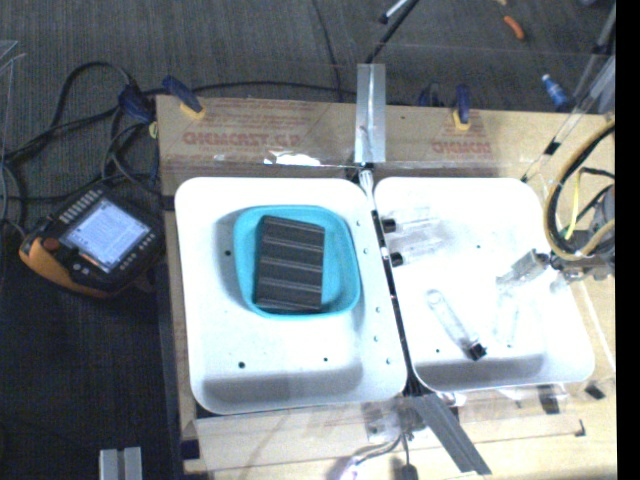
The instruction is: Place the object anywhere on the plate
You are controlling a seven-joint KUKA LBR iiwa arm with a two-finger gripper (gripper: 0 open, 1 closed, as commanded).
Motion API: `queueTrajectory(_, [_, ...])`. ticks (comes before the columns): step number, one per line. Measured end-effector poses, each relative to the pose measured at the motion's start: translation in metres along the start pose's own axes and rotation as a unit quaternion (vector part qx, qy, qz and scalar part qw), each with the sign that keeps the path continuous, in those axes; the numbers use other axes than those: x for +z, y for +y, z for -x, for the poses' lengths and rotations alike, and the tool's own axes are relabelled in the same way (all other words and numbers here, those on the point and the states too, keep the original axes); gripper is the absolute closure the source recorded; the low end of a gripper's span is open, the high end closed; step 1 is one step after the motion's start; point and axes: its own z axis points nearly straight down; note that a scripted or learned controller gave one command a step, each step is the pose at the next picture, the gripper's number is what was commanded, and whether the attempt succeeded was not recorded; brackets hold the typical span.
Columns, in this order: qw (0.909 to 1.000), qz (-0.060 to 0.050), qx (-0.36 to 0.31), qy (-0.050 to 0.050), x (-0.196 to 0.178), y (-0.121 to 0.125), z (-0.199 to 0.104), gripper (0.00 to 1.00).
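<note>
In the left bin the dark ribbed block lies flat on the blue plate, its long axis running near to far. Clear tubes are scattered in the right bin. The jaws sit at that bin's right edge with the block well to their left, too blurred to tell if they are wide or narrow.

I am watching through one fixed camera above the bench | it is looking down at a slant, far edge at top | it is standing back enough to be framing both the left bin and the right bin whole, plus dark floor at left
</note>
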Motion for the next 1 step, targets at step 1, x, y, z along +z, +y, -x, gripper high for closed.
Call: queueTrajectory(1, [1.0000,0.000,0.000,0.000,0.0000,0.0000,0.0000,0.00])
